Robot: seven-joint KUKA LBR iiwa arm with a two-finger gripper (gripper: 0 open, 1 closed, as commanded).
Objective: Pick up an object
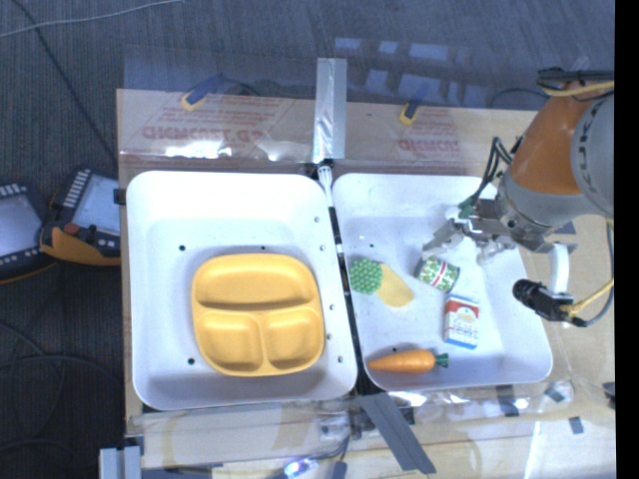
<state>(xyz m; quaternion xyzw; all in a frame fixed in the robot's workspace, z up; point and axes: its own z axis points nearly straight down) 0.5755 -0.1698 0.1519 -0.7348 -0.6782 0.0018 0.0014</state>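
In the right bin lie a green-and-white can, a red-and-white small box, an orange carrot, a green knobbly piece and a pale yellow piece. My gripper hangs over the bin's upper middle, just above and to the right of the can. Its fingers are spread open with nothing between them. The grey arm with its orange band reaches in from the right.
A yellow divided tray fills the middle of the left bin. A raised rim separates the two bins. A handheld controller lies on the floor to the left. A cable plug hangs by the right bin's edge.
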